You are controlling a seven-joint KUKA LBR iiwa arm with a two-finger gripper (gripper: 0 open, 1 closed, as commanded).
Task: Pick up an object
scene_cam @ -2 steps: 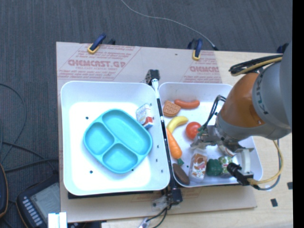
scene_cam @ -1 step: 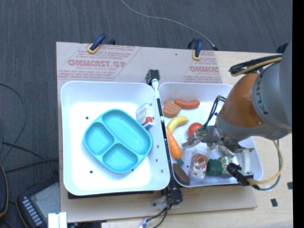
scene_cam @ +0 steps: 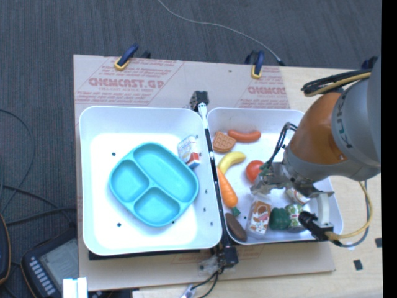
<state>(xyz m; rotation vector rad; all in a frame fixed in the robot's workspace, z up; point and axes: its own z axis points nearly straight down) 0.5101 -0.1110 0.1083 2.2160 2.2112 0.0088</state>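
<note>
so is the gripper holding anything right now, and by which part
Cannot be told: the gripper hangs low over the right bin by the tomato.

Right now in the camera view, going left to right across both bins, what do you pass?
Blue divided plate → small carton → carrot → banana → tomato → gripper.

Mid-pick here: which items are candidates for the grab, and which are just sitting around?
Candidates, right bin, by the gripper:
red plastic tomato
yellow toy banana
orange toy carrot
green toy broccoli

Lying about, left bin:
blue three-compartment plastic plate
small white carton
</note>
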